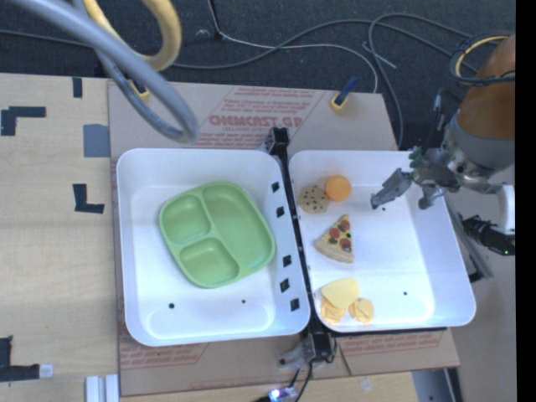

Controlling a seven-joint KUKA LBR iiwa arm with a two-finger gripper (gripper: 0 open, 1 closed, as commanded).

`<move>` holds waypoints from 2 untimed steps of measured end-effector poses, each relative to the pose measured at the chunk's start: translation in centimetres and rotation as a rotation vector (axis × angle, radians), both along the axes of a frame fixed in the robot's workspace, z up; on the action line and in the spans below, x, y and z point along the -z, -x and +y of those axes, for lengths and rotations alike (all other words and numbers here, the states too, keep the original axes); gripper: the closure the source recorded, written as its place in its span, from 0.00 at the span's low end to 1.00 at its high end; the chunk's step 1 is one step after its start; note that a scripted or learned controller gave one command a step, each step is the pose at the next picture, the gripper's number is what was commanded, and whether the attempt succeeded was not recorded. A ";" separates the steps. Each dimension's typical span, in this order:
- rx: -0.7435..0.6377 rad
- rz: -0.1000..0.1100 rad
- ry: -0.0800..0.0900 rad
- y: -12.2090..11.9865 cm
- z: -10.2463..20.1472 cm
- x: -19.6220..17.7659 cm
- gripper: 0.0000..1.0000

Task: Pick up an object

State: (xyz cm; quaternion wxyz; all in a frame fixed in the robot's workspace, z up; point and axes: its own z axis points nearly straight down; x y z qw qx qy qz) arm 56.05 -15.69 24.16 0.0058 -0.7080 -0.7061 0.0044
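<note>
A green tray (216, 234) fills the left bin (134, 249). In the right bin (435, 275) lie a cookie (314, 198), orange ball (337, 188), pizza slice (337, 239) and yellow chips (343, 299). The tool (410, 189), spread wide and holding nothing, hovers near the right wall. Bare floor lies beneath it; the crowded items risk a nudge or double grab.

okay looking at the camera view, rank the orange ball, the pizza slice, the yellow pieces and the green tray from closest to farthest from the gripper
Measured from the gripper in the right bin:
1. Orange ball, right bin's upper left, beside the cookie.
2. Pizza slice, middle of that bin's left side.
3. Yellow pieces, right bin's near left corner.
4. Green tray, in the left bin.
</note>
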 end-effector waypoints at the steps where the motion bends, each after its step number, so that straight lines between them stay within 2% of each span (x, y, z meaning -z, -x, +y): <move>1: -0.004 -0.013 0.002 -0.2 0.1 -0.8 0.00; 2: -0.003 -0.009 0.002 -0.7 0.1 5.5 0.00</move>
